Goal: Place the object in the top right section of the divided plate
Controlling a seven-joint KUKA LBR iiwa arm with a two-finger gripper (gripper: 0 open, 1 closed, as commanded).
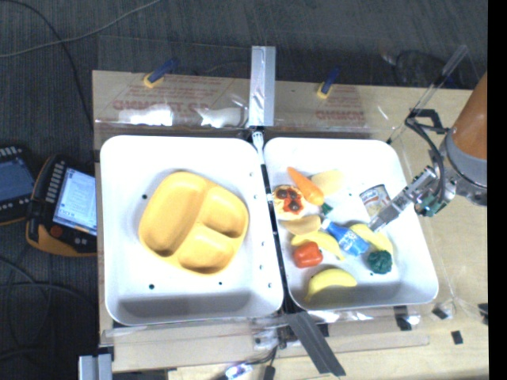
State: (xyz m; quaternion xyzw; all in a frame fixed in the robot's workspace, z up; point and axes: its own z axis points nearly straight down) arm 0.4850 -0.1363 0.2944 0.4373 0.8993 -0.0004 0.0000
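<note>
You are looking down at one table [459, 307] with two white bins on it, side by side.

The left bin [127, 291] holds one thing: the yellow divided plate [192, 220]. It has three sections, one big one on the left and two smaller ones on the right. All three sections have nothing in them.

The right bin [412, 279] holds a pile of toy food and small things. You can count one orange carrot [304, 184], one round piece with red and dark spots [288, 200], one red pepper [308, 255], one blue bottle [346, 239], one dark green piece [380, 263], one small clear cup [372, 197] and one yellow banana [331, 279] near the front wall. There are also some pale yellow pieces in the middle, too mixed up to count well.

One arm [471, 145] comes in from the right. Its claw [388, 212] hangs low over the right side of the right bin, just beside the clear cup and above the blue bottle. You cannot tell if the claw is grasping anything or is let go. Nothing from the pile sits on the plate yet.

One orange and black handset [67, 208] lies on the floor to the left of the table.
</note>
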